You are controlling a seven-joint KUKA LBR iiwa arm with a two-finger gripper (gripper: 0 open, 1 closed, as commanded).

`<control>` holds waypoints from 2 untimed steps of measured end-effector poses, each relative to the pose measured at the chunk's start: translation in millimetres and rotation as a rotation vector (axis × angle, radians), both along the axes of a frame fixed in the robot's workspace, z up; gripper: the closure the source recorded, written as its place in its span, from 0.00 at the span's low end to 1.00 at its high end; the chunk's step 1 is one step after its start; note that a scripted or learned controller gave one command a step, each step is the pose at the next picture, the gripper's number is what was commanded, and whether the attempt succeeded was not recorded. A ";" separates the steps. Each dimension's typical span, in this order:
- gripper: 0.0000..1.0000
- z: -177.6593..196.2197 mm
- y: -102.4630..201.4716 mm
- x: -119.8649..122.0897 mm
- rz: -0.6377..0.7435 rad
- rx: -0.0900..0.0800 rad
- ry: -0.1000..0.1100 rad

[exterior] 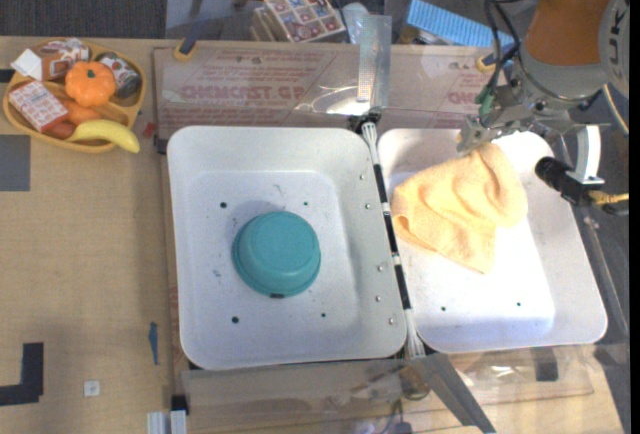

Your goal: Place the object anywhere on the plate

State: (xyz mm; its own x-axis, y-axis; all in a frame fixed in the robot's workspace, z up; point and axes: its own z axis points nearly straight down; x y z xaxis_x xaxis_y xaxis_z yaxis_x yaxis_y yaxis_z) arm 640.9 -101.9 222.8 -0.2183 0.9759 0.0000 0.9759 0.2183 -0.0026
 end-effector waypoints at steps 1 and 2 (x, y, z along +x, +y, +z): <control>1.00 -8.1 37.7 -17.0 0.397 0.002 0.000; 1.00 -6.7 90.6 -42.5 0.796 0.003 -0.002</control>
State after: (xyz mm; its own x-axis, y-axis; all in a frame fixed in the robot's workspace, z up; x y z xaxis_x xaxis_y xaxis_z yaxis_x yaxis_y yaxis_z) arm 598.4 -11.2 216.1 -0.8501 0.5267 0.0012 0.5267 0.8501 0.0002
